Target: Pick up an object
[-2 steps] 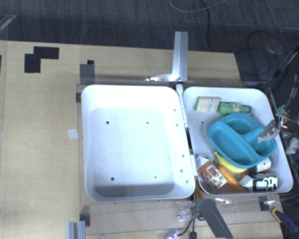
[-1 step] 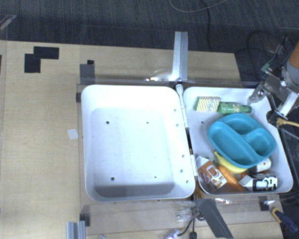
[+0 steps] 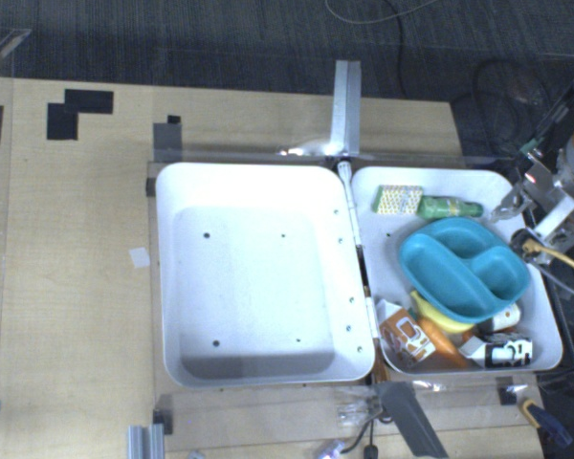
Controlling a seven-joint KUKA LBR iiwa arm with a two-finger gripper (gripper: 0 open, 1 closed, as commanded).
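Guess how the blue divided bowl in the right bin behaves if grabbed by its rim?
The blue divided bowl looks like rigid moulded plastic, so probably stiff and light for its bulk. It rests tilted on the banana and other items, so it may rock or slide when touched. Its smooth, glossy rim could slip from a narrow pinch.

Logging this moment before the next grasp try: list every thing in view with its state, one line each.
Gripper: at right bin's right rim, holding nothing visible.
Blue divided dish: upright, resting atop other items.
Banana: partly under the dish.
Green bottle: lying on its side.
Left bin: nothing lies in it.
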